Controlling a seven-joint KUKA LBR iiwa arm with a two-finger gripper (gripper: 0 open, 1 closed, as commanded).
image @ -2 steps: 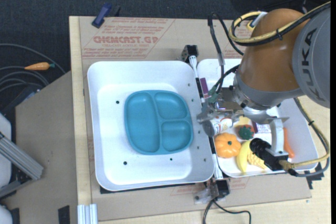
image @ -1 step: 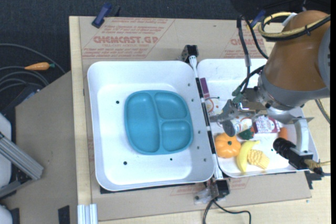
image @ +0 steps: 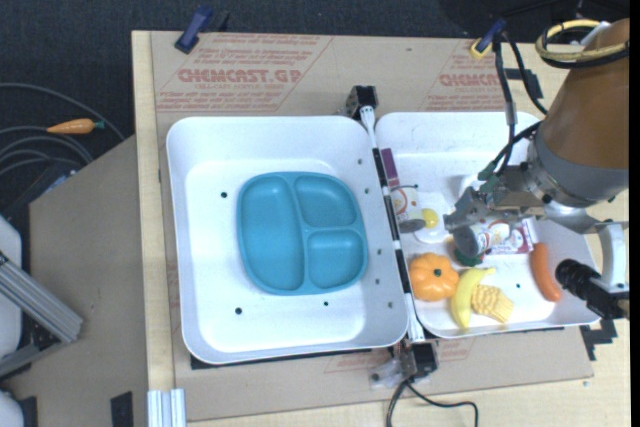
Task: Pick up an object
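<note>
A grey KUKA arm with an orange band [image: 590, 105] reaches in from the right over a plywood worktop [image: 260, 75] carrying two shallow white bins, its dark metal claw [image: 468, 233] lowered into the right-hand white bin [image: 440, 140] among a small heap of toy food. Just below the claw lie a round orange plastic pumpkin [image: 433, 277], a curved yellow plastic banana [image: 466, 293] touching it, and a pale yellow crinkled piece [image: 492, 302] resting against the banana; a red-and-white printed packet [image: 505, 239] sits just beside the claw, an orange sausage-shaped toy [image: 546, 272] lies near the bin's right wall, and a small yellow item [image: 430, 218] sits to the claw's left. The left-hand white bin [image: 200, 215] holds a teal three-compartment plastic tray [image: 302, 232], well apart from the work. Whether the claw is spread or closed cannot be told at this angle, and nothing is visibly between its tips, so no object counts as held. The step in hand looks like the descent onto a target, probably the packet or the pumpkin. A clean pick would call for centring over one item, keeping clear of its touching neighbours, closing across the narrow width, and lifting straight up so the banana is not dragged along.
</note>
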